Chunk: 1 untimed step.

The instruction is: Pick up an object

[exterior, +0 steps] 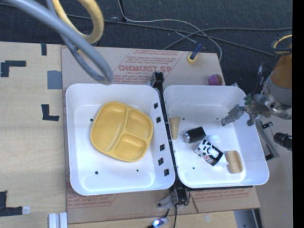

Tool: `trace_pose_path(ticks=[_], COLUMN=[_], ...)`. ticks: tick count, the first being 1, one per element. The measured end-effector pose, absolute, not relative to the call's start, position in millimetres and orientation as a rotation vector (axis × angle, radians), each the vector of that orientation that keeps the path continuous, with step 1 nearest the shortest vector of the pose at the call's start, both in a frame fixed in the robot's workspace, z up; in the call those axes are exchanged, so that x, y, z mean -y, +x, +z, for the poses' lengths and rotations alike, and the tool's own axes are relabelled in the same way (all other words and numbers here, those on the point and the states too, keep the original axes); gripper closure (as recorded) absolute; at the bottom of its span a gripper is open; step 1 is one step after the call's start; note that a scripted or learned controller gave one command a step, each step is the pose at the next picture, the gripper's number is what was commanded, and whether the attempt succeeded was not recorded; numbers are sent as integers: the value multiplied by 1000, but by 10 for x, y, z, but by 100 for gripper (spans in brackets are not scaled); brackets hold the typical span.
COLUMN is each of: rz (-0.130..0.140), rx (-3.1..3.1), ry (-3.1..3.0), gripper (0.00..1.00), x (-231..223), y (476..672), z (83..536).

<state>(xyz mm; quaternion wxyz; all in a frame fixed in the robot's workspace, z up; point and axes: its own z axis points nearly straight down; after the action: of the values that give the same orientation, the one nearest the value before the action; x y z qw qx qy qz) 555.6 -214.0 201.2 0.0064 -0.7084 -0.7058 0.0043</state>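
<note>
Over right bin (247, 177) rim: fingers (231, 116) spread, nothing between; black can (194, 135) nearby.

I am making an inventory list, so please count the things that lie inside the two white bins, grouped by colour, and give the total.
Yellow: 1, the divided tray in the left bin.
Tan: 2, a small piece by the right bin's left wall and a rounded block.
Dark: 1, a small can.
Black and white: 1, a patterned item.
Total: 5
</note>
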Motion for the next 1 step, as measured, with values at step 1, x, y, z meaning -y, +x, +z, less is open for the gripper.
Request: trace_pose_path(ticks=[1], rz=[2], rx=[2222], ry=[-2220], gripper=[0], x=[2134], y=[5588], z=[2097])
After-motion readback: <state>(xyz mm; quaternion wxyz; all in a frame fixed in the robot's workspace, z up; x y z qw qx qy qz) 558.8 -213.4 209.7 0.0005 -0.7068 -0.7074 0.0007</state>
